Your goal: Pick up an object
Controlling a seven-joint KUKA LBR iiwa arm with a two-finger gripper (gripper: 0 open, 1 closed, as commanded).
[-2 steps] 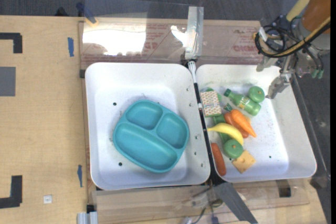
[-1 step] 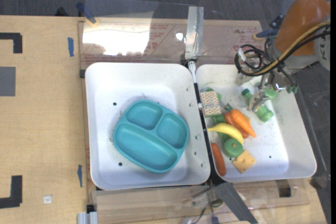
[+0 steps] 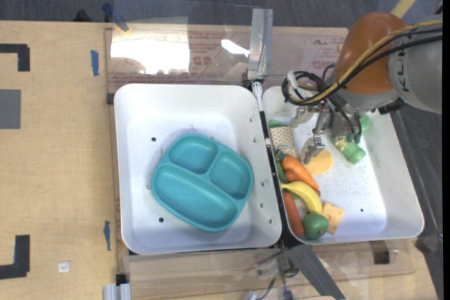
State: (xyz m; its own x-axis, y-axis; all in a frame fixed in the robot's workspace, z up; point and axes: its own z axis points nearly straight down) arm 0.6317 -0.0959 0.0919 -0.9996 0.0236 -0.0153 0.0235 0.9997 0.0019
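1. The grey two-finger gripper (image 3: 314,148) hangs over the right white bin (image 3: 380,211), just above a round yellow-orange toy piece (image 3: 322,162); its spread cannot be told.
2. Best practice: descend squarely, clear of the orange plastic carrot (image 3: 301,170).

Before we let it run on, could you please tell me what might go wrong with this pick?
1. The pincer hangs among crowded food: the carrot, banana and yellow slice lie close together, so it may nudge or catch two.
2. These sit near the bin wall, which could block a finger.

Toy food (image 3: 302,186) crowding right bin's (image 3: 394,211) left side
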